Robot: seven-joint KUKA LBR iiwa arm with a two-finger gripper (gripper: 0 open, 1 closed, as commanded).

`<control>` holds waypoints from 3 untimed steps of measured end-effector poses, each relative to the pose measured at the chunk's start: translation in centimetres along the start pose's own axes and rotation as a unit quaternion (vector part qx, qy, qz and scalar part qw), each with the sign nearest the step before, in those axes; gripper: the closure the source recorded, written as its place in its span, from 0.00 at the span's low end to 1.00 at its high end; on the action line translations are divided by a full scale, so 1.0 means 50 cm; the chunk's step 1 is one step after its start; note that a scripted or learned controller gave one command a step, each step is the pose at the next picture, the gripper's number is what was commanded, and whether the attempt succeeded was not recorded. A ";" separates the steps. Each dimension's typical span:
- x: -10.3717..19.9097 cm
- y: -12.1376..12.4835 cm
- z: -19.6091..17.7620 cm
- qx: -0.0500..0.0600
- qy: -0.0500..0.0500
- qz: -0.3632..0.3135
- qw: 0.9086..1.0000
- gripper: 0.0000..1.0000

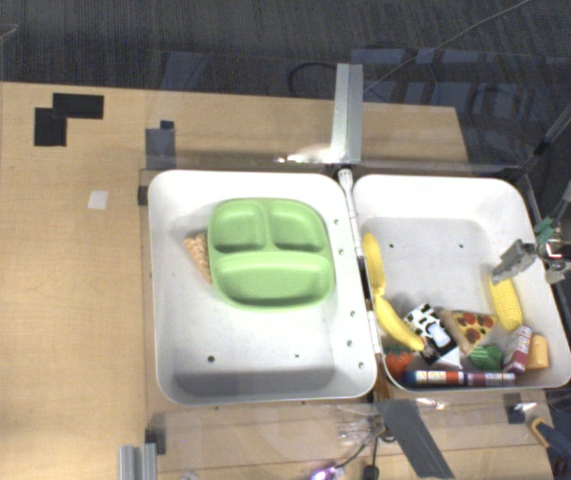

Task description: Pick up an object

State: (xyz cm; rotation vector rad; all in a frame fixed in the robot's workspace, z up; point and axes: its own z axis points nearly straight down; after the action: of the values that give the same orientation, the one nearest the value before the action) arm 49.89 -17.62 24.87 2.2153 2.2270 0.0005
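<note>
Camera view: tool (521, 258), grip state unclear, hovers just above the corn cob (506, 303) in the right bin (435, 203)

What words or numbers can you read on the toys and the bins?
None can be read.
The marker pen in the right bin has small markings on its barrel, too blurred to read.
The small bottle has a label, too small to read.
The green divided tray in the left bin bears no writing that I can see.
</note>
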 end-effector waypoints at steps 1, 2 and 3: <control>0.021 0.044 0.307 -0.001 0.000 0.002 1.000 0.00; 0.087 0.085 0.315 -0.009 -0.002 0.021 1.000 0.00; 0.142 0.000 0.313 -0.013 -0.002 0.050 0.999 0.00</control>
State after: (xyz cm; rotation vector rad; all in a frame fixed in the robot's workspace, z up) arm 49.86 -10.53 9.20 2.3086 2.0989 0.0261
